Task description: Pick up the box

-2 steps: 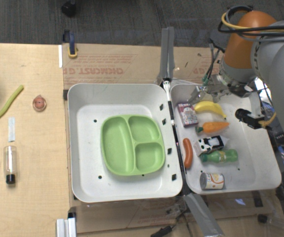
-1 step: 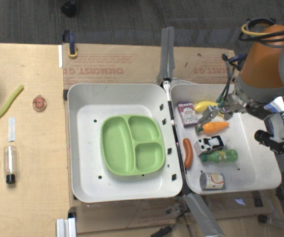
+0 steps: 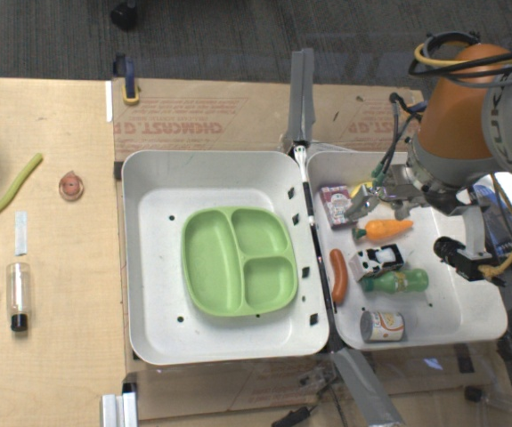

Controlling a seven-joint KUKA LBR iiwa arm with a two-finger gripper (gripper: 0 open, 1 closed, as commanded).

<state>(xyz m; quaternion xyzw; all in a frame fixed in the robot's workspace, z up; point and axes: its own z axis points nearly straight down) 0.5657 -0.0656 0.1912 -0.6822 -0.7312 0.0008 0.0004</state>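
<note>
I count one box [image 3: 335,205], one carrot [image 3: 387,229], one sausage [image 3: 337,275], one bottle [image 3: 395,281], one can [image 3: 383,326] in the right bin [image 3: 478,323]. The box lies flat in its far-left corner, long axis running near-to-far, just left of my end effector [image 3: 365,201]; whether that's open, I can't tell.

Grey arm [image 3: 509,123], orange band [image 3: 459,105], yellow cable [image 3: 442,56]

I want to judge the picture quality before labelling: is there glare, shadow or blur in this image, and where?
Camera view: bright glare burns out detail at the far right beside the arm, near the right bin; the gripper by the box looks slightly soft; the green tray in the left bin is evenly lit and sharp, with only faint shadows along the bin walls.
</note>
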